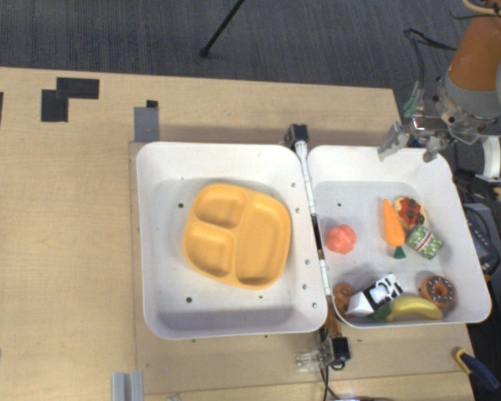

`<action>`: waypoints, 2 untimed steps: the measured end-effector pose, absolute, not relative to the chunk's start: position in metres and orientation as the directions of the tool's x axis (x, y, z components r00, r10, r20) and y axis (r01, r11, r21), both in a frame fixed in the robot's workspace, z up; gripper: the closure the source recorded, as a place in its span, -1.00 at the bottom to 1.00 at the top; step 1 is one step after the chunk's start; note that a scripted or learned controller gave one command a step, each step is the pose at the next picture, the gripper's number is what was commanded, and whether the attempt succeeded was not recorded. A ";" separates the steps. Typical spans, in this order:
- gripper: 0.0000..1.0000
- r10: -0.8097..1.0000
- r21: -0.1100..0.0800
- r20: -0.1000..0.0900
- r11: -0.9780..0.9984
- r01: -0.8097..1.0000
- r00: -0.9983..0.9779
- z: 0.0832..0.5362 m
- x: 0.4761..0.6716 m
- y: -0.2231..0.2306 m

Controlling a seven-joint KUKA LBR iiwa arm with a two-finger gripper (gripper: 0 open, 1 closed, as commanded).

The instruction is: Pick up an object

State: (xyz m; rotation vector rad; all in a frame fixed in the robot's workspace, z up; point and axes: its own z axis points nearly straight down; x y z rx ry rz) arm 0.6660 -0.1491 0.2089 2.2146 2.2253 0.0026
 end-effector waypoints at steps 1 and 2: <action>-1.00 0.989 0.004 -0.001 0.147 0.989 -0.147 0.101 0.617 -0.161; 1.00 0.989 0.008 -0.004 0.148 0.989 -0.148 0.112 0.618 -0.161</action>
